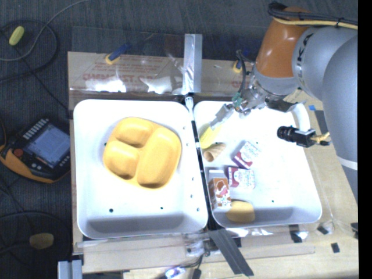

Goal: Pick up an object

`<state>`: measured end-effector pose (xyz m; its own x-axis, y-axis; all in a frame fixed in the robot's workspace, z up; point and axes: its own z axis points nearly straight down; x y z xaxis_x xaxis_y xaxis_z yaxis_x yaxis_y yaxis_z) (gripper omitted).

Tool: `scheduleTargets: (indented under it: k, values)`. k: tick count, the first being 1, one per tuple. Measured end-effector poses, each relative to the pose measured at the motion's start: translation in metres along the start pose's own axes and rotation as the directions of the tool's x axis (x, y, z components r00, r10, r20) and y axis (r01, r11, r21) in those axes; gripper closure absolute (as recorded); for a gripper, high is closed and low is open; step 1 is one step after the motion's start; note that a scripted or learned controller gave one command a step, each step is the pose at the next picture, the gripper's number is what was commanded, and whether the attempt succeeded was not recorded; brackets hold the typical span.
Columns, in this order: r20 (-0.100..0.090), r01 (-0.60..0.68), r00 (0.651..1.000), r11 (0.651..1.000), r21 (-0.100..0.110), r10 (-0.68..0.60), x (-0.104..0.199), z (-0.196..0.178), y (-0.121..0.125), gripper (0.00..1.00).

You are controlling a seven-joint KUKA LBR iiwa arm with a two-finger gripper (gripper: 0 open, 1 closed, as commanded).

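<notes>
Two white bins sit side by side. Gripper (218, 121) hangs low over the right bin (290, 167), near its left wall, right above a yellow object (206, 135); whether the fingers are spread, can't tell. Big yellow bread-shaped toy (141, 151) fills the left bin (93, 214).
</notes>
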<state>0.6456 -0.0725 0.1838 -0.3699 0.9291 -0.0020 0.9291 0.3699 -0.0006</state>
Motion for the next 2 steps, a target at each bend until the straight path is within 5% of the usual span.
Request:
scheduleTargets:
  k: [1,2]
  values:
    - [0.005,0.026,1.0,1.0,-0.009,-0.026,-0.04,0.094,-0.036,0.0]
    - [0.005,0.024,1.0,1.0,-0.01,-0.024,-0.03,0.094,-0.087,0.0]
